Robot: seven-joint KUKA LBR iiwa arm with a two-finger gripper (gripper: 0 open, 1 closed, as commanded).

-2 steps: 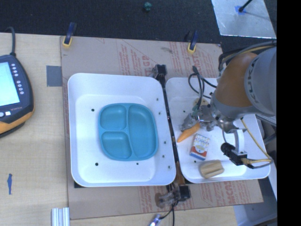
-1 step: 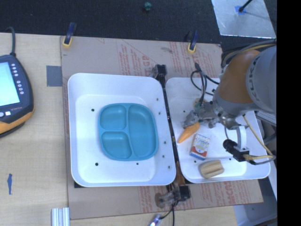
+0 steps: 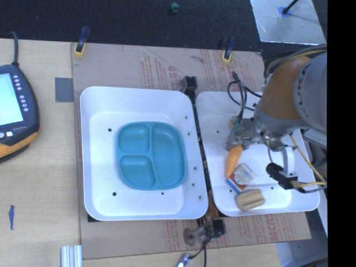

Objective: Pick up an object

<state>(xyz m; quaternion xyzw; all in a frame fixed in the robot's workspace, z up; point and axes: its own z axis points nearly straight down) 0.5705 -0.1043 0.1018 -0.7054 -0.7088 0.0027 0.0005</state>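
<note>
The right bin (image 3: 213, 111) holds an orange carrot (image 3: 232, 163), a small white and red packet (image 3: 243, 176) and a tan wooden cylinder (image 3: 249, 199). The carrot lies slanted near the bin's left wall. The packet touches its lower right side, and the cylinder lies below the packet by the front rim. My gripper (image 3: 238, 139) hangs low over the carrot's upper end, under the grey wrist and orange band (image 3: 281, 96). Whether it touches the carrot is hidden by the wrist.
The left bin (image 3: 94, 149) holds a blue divided plate (image 3: 151, 154). A teach pendant (image 3: 14, 111) lies at the bench's left edge. Cables and a black fitting (image 3: 281, 177) trail from the arm over the right bin's right half. Clamps (image 3: 81, 40) pin the cardboard sheet.
</note>
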